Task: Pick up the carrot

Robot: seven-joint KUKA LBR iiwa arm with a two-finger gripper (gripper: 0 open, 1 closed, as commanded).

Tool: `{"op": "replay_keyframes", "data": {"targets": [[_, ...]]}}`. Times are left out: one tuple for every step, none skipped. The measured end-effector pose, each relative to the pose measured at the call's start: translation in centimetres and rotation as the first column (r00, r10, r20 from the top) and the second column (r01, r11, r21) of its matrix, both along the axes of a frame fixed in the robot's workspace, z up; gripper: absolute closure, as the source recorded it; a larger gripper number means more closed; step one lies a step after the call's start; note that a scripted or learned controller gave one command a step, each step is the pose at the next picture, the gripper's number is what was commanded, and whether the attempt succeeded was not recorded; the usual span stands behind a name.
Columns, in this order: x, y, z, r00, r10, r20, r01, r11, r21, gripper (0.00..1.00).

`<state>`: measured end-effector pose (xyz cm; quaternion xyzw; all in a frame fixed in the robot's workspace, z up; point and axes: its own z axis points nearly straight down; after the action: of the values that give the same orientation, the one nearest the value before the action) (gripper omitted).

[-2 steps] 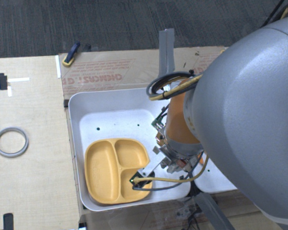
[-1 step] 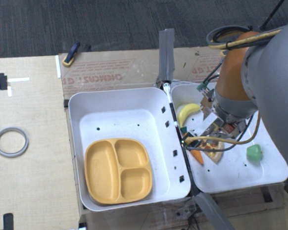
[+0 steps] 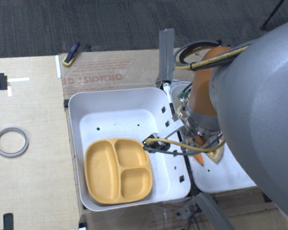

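Claw [image 3: 202, 143] hangs low over the right bin [image 3: 228, 177], hidden beneath the wrist, so its grip cannot be told. An orange carrot [image 3: 198, 158] peeks out under it, positioned for a pickup.

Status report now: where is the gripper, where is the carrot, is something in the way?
Gripper low over right bin, fingers hidden. Carrot orange tip showing just beneath it. Cables cross in front.

You see: yellow divided plate [image 3: 119, 169]; white bins [image 3: 113, 107]; orange carrot [image 3: 198, 158]; grey tape roll [image 3: 11, 142]; brown cardboard [image 3: 106, 70], red print.
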<state>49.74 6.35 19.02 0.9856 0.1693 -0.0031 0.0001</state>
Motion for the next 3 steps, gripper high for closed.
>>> {"op": "replay_keyframes", "data": {"targets": [[-2.1,3.9,-9.9,0.99,-0.139,0.001,0.139,0.99,0.005,1.0],[-2.0,9.0,-10.1,0.987,-0.161,0.008,0.161,0.987,-0.021,1.0],[-1.9,1.7,9.4,0.993,-0.118,0.005,0.118,0.993,-0.002,1.0]]}}
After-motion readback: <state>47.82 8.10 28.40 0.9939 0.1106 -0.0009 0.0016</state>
